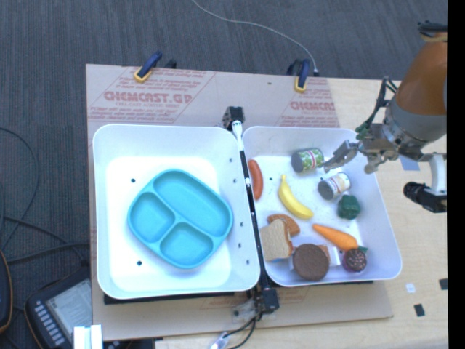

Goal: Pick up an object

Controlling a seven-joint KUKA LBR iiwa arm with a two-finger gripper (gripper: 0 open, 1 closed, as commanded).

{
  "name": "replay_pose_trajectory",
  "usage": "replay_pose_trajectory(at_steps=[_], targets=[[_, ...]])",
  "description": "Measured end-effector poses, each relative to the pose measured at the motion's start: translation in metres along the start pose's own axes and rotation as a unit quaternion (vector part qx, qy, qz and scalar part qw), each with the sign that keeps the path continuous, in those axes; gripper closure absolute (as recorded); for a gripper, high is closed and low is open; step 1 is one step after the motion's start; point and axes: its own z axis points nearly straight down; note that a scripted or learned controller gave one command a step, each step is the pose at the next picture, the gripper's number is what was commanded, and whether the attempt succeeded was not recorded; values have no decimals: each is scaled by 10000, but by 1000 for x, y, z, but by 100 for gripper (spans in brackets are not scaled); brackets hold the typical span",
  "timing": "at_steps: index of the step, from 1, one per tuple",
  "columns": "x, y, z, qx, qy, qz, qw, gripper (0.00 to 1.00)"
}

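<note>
Camera view is giving us a slanted look down on the bench (407, 282), and we are starting with its largest things; the left bin (109, 217) is lying beside the right bin (385, 246), their inner walls touching along the middle; inside the left bin a blue divided plate (180, 218) is sitting slightly turned, with three compartments facing up.

We are seeing the arm (423, 86) reaching in from the right, its orange band above the wrist; the gripper (358, 160) is hovering over the upper right corner of the right bin, its two fingers spread well apart and nothing lying between them.

Inside the right bin we are finding the toy food: a yellow banana (293, 199) is lying near the middle; an orange carrot (335, 235) is resting at a slant below it; a slice of bread (275, 240) is leaning against a brown cookie (311, 262); a red sausage (255, 178) is lying along the left wall; a green-labelled can (308, 159) is lying on its side just beside the left finger; a grey can (333, 186) is sitting just below the gripper; a green broccoli piece (349, 206) is resting near the right wall; a dark red berry (355, 259) is sitting in the lower right corner.
</note>
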Motion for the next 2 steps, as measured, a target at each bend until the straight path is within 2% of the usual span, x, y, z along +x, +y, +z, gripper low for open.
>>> replay_pose_trajectory(at_steps=[1,2], targets=[[0,-29,113,-7,-1,2,10000,0],[61,-72,132,-52,-21,9,10000,0]])
